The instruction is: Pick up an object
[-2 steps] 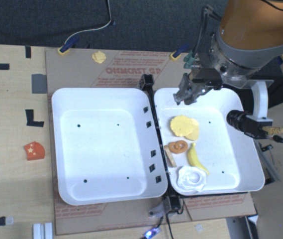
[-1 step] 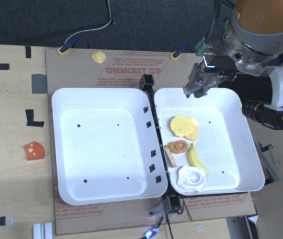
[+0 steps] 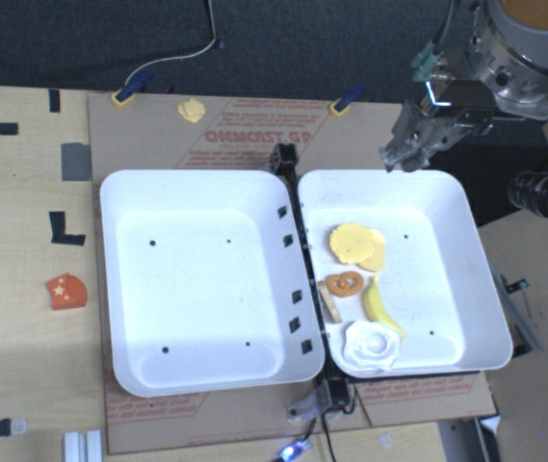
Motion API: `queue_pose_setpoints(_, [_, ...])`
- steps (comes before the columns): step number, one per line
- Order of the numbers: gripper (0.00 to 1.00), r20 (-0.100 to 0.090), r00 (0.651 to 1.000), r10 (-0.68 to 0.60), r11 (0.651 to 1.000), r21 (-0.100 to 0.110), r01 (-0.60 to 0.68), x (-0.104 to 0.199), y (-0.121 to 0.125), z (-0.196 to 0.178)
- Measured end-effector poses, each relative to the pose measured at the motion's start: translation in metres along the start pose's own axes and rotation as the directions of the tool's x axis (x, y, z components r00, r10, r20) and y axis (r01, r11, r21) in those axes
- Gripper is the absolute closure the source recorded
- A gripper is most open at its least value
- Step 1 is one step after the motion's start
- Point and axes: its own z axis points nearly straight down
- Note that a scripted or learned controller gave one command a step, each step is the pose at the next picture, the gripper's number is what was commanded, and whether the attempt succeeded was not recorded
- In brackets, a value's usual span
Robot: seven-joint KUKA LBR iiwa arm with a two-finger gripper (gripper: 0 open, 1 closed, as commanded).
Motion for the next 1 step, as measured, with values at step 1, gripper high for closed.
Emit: queue_pose_setpoints(1, [1.0,0.004,1.0,0.013,1.0,0.004,-0.013,-0.1148,-0.0007,0.0028])
